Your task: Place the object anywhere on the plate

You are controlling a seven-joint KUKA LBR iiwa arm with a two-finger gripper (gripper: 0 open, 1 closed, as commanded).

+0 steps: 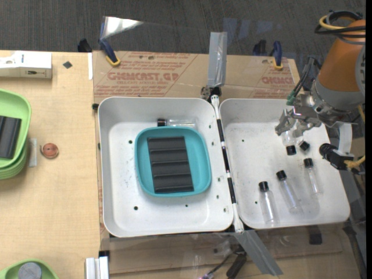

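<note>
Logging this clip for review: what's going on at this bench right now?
The arm's gripper is over the right bin, at its upper right, close to clear vials with black caps lying there. The teal plate sits in the left bin, with another vial lying just behind it. Nothing is on the plate's ribbed insert yet.

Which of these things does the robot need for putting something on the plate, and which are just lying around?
For the job:
teal plate in the left bin
clear vials in the right bin
tool

Just lying about:
green dish
small orange disc
white box
cardboard sheet
</note>
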